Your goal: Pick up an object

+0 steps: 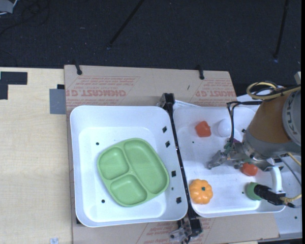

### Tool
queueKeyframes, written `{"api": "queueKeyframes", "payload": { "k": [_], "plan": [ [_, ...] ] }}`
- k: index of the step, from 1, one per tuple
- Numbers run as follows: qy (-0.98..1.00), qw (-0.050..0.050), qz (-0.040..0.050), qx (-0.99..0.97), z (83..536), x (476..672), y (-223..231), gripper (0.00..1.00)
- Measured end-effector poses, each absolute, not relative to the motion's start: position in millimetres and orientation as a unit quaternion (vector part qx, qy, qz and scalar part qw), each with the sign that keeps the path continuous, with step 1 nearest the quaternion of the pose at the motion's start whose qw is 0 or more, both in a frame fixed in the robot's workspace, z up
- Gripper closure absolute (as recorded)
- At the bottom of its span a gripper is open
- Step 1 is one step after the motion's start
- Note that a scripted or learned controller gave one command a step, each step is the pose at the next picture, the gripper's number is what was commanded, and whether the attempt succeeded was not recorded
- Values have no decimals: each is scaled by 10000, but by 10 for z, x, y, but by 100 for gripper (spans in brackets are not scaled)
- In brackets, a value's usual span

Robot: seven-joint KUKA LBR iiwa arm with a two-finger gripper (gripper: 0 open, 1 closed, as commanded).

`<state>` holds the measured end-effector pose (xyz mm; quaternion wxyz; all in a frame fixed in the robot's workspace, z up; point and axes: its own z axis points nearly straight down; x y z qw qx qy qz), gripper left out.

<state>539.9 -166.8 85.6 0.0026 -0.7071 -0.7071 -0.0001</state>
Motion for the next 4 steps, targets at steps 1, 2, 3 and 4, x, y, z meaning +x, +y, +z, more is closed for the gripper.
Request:
{"api": "queueKeyframes", "payload": {
  "k": [1, 2, 3, 4],
  "plan": [
    [-7058, 18, 2, -7084, 983, 5400, -1685, 100],
    [-7076, -3, -4, -7066, 1415, 5419, -1644, 100],
    [-7075, -14, -8, -7067, 2047, 5409, -1663, 100],
    [-7076, -20, -11, -7066, 2683, 5415, -1660, 100]
  ]
}}
